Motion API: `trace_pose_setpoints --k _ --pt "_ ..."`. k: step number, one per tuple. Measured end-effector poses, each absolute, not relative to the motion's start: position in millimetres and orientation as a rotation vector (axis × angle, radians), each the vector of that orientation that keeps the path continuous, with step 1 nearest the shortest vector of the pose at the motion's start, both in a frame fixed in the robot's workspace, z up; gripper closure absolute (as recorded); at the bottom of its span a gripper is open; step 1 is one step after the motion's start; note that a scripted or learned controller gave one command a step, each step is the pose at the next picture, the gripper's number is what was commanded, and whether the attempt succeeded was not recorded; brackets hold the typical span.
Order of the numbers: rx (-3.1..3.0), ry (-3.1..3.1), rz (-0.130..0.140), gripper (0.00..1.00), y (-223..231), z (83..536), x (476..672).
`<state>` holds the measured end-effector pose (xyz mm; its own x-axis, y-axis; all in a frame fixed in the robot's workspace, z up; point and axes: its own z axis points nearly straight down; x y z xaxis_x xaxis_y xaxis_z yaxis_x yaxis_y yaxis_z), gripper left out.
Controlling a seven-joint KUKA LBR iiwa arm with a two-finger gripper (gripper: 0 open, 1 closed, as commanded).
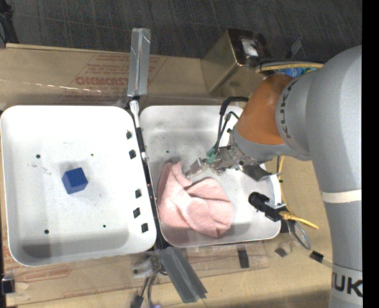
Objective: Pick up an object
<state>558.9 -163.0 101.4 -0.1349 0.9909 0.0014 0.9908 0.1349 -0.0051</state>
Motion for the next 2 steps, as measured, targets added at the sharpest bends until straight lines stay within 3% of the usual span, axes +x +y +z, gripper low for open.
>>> trace_pose_setpoints --k 1,2 --pt "-1.892 -2.504 0.001 0.00 -170.0 91.3 500.8" --pt "-1.889 -2.506 0.001 1.00 -170.6 101.0 501.2"
